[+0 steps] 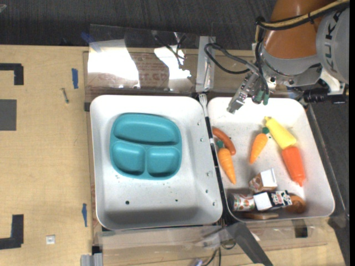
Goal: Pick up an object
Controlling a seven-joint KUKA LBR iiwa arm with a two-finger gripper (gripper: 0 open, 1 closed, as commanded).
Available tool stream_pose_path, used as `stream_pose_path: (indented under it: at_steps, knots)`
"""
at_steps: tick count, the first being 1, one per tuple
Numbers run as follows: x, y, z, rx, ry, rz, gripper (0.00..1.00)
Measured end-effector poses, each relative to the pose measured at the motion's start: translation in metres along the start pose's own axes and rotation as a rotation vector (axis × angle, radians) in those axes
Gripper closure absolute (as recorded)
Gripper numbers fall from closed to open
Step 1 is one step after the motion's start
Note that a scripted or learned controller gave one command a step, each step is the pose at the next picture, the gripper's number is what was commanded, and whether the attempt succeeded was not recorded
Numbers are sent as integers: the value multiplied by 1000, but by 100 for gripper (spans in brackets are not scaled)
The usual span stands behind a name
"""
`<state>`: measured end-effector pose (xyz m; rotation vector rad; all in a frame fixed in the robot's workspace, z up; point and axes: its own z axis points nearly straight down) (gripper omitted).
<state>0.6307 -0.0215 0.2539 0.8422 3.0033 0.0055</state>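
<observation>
Orange carrots are what I see first in the right bin (319, 165): one small carrot (258, 146) mid-bin, tilted, and a second carrot (226, 165) against the left wall. A red-orange sausage (224, 139) lies just above that second one, touching its green top. Along the right side sits a yellow corn cob (280, 133), with a bigger orange-red carrot (294, 164) running down from it. Near the front wall I've got a small white cube (268, 178), a little printed carton (243, 203), a dark-labelled box (275, 199), and something brown (297, 204) at the corner; can't tell what it is.

Gripper (239, 101) hangs over the back-left corner of the right bin, tilted, tip pointing down-left. Nothing between the fingers. Can't tell from this angle whether they're spread or closed. It's well apart from all the items.

Left bin (105, 198) holds a teal divided plate (146, 144), three compartments, flat, near the centre. Both bins sit side by side on the cardboard-topped bench (39, 165).
</observation>
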Motion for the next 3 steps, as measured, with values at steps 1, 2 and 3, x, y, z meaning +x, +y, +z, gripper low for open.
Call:
stream_pose_path:
  at_steps: [1, 2, 3]
  knots:
    - [-1, 2, -11, -3, -8, -3, 100]
    - [11, 61, 36, 5, 18, -130, 100]
    - [9, 61, 34, 4, 14, -130, 0]
